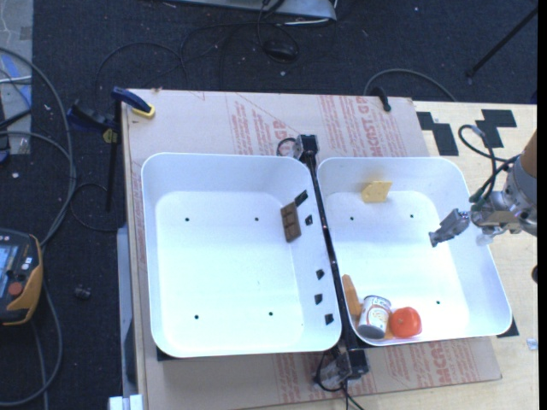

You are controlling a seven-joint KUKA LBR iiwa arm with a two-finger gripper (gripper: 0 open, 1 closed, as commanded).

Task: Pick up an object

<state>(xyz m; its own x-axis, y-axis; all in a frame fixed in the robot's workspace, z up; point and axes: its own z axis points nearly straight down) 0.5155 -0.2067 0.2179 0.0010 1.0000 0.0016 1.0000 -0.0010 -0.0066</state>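
Holding a can (373, 315), tomato (406, 321) and yellow wedge (376, 191), the right bin (479, 263) sits under an empty, open-fingered gripper (448, 228).

Grey metal gripper (448, 227) with slim dark-tipped fingers, boxy silver-grey wrist block behind it (edges blurred), rounded grey arm (532, 167) segment above, black cables looping beside the wrist

Two bins: smooth white plastic, slight sheen; left bin (171, 178), right bin (444, 178). Bench top (256, 118) under bins: matt brown cardboard, red print. Floor (77, 24) beyond bench: dark rough carpet. In right bin: can (373, 314), shiny metal with paper label; tomato (406, 321) beside can, glossy red; yellow block (376, 191) at bin's far side, matt, spongy-looking. Gripper (448, 227): grey metal, dull.
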